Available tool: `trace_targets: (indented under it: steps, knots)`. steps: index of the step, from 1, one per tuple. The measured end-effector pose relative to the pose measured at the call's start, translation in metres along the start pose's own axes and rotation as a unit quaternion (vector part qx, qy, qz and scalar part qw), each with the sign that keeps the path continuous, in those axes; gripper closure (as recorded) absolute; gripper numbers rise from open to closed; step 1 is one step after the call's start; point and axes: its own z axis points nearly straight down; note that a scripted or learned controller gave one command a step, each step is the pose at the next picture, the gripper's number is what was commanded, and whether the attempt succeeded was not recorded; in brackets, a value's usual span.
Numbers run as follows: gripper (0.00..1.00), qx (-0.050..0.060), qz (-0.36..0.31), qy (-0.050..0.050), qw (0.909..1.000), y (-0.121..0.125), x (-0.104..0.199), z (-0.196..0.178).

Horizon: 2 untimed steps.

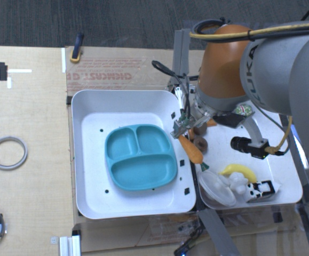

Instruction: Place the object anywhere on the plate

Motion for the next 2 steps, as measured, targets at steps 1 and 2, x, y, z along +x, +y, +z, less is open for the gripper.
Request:
trace_targets:
  steps: [1,2]
  knots:
    - [0.00,0.000,0.000,0.000,1.0000,0.000,0.000,0.000]
    - [0.00,-0.002,-0.026,-0.001,0.9997,0.010,-0.078,-0.165]
